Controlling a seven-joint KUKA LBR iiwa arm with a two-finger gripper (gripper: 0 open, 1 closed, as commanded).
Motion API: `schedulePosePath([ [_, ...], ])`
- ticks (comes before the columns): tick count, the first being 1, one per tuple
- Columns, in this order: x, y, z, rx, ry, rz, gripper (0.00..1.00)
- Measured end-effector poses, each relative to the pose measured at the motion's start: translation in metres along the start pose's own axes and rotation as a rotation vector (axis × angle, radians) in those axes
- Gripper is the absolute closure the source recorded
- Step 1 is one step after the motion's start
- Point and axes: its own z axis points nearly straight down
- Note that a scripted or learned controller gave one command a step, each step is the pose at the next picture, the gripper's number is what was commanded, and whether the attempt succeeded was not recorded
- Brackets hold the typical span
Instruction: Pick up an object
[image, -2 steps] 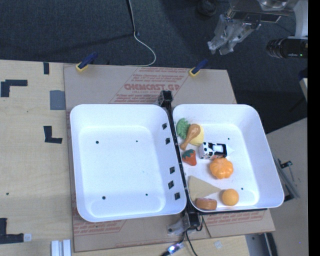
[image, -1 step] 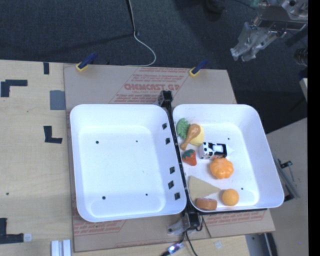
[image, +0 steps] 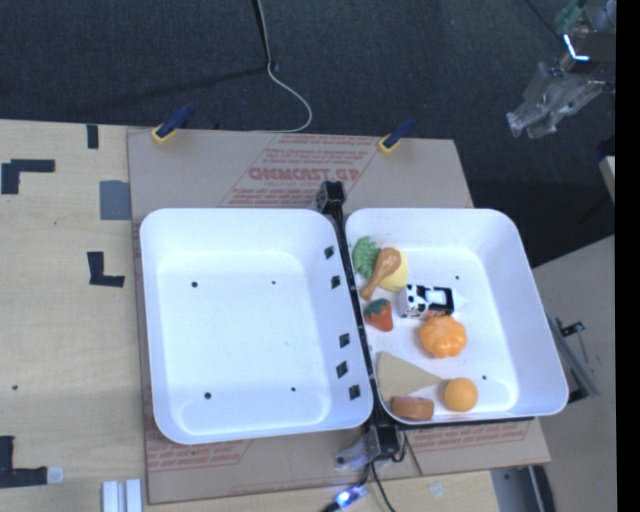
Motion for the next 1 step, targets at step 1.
schedulePosePath([
  [1, -0.0514, -0.0097, 0.0002, 0.000, -0.001, -0.001, 1.00],
])
